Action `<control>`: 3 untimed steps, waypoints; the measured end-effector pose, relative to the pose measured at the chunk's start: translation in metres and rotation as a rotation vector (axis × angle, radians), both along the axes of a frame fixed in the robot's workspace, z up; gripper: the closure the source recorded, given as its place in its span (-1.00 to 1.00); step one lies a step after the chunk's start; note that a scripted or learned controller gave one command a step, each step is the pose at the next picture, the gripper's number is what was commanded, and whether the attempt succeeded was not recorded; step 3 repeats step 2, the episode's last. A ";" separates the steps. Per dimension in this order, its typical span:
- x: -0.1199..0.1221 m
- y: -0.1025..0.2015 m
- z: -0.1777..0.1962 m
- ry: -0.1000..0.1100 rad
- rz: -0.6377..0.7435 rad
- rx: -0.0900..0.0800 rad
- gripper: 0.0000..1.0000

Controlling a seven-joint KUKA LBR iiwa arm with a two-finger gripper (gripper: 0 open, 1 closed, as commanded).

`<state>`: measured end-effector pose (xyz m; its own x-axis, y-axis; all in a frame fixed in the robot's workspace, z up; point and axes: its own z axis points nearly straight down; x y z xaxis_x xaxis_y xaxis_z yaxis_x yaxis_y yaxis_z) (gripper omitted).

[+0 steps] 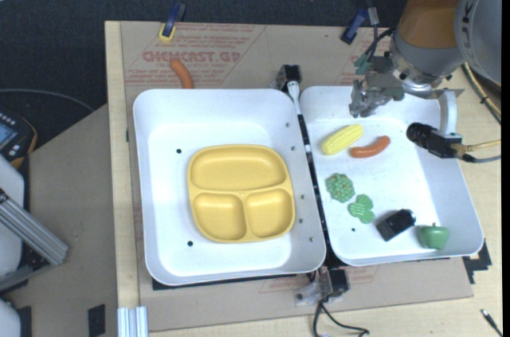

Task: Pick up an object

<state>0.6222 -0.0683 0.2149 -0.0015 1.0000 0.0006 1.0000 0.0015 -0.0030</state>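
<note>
The pincer (365, 106) is hanging over the upper left corner of the right bin (454, 192), just above the yellow corn cob (342, 139); I cannot tell how it is set. An orange sausage (370, 147) is lying beside the corn. The divided yellow plate (239, 192) is sitting in the left bin (159, 136).

Divided tray (239, 192) in left bin (155, 168), corn (342, 139) beside sausage (370, 147) in right bin (454, 192)
</note>
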 end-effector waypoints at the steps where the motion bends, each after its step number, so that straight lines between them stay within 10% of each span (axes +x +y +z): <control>1: 0.003 0.000 0.021 -0.008 -0.001 -0.002 1.00; 3: 0.004 0.000 -0.001 0.001 -0.001 -0.001 1.00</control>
